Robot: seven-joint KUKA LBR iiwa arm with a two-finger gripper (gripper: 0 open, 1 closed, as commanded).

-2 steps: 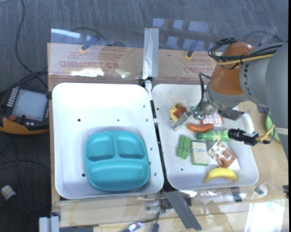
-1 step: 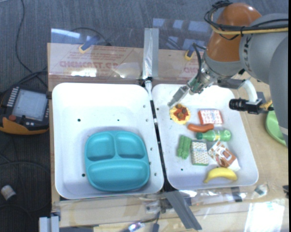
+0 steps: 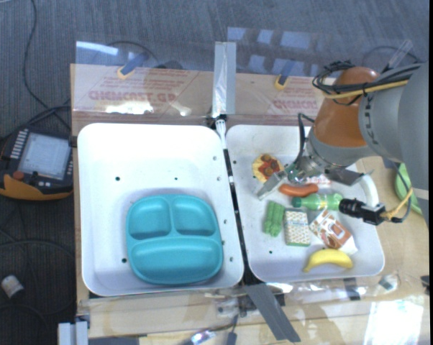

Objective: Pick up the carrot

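Observation:
The carrot (image 3: 298,190), a small orange-red stick, lies in the upper middle of the right bin (image 3: 245,192). My gripper (image 3: 294,172) hangs low just above it, close to or touching its upper side. The grey arm with its orange band reaches in from the right above the bin. Nothing is lifted off the bin floor.
Around the carrot lie a yellow-and-red toy (image 3: 265,167), a green bottle (image 3: 318,202), a green vegetable (image 3: 275,218), a small box (image 3: 297,229), a snack packet (image 3: 331,231) and a banana (image 3: 328,259). A teal divided plate (image 3: 175,237) sits in the left bin (image 3: 101,164).

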